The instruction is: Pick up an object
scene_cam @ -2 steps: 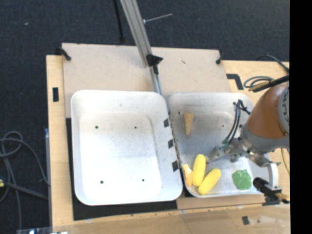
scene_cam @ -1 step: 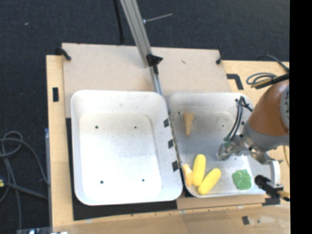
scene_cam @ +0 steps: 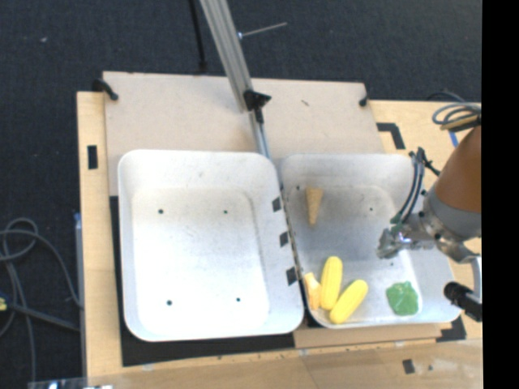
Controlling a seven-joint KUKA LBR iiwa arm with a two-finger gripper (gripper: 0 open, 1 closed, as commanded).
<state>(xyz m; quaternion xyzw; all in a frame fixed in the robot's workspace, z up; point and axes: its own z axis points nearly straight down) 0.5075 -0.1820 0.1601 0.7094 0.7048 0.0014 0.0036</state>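
The right bin (scene_cam: pixel 357 168) holds an orange cone-shaped piece (scene_cam: pixel 313 203) near its upper left. Two yellow corn-like pieces (scene_cam: pixel 339 288) lie side by side at its front, with a small orange bit (scene_cam: pixel 311 288) at their left. A green lump (scene_cam: pixel 402 297) rests in the front right corner. My gripper (scene_cam: pixel 392 242) hangs over the right part of this bin, above and slightly left of the green lump. The grey arm with its orange band (scene_cam: pixel 462 177) comes in from the right.
The left bin (scene_cam: pixel 138 177) sits beside the right one on the wooden bench. A slanted metal rail (scene_cam: pixel 231 47) runs from the top down to the gap between the bins. Cables (scene_cam: pixel 24 258) lie on the dark floor at the left.
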